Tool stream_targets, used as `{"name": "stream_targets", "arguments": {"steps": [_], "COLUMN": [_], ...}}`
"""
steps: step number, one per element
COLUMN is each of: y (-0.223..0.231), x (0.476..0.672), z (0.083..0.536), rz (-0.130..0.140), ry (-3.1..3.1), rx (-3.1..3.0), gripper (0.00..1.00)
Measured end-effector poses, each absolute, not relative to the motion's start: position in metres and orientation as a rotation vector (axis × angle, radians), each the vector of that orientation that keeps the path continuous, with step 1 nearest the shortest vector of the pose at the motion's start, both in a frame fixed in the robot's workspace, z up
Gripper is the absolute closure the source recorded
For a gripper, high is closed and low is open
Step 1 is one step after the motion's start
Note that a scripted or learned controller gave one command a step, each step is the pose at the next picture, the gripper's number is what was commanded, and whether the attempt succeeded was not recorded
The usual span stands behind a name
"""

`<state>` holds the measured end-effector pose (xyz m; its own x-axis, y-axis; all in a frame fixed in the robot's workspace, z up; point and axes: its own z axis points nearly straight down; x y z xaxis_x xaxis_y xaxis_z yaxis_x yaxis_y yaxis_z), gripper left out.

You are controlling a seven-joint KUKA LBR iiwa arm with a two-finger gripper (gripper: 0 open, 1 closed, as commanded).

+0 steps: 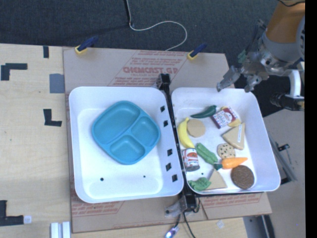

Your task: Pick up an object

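The right bin (pixel 257 114) holds several toy foods: a banana (pixel 184 134), a green chili (pixel 204 112), a red packet (pixel 224 117), a cheese wedge (pixel 236 136), a carrot (pixel 233 162), a small can (pixel 191 159) and a brown cookie (pixel 242 176). My gripper (pixel 237 84) hangs above the far rim of that bin, at the upper right, its two fingers spread open with nothing between them. It is apart from every object.
The left bin (pixel 79 133) carries a blue divided plate (pixel 126 132). Both bins rest on a cardboard sheet (pixel 143 68) fixed with blue and yellow clamps (pixel 86 44). A white cable (pixel 163 26) loops behind the bins.
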<state>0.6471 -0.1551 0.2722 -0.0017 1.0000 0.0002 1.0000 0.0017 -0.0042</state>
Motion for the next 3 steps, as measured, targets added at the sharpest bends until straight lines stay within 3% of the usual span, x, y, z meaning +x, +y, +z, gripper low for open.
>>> {"name": "stream_targets", "arguments": {"steps": [1,2,3], "y": [-0.102,-0.047,-0.050], "x": [0.610,0.552,0.555], "z": [0.312,0.327,0.333], "rz": [-0.001,0.003,0.010], "ry": [-2.227,-2.225,-2.222], "rx": [-2.212,-2.209,-2.212], "gripper": [0.00,0.00,1.00]}}
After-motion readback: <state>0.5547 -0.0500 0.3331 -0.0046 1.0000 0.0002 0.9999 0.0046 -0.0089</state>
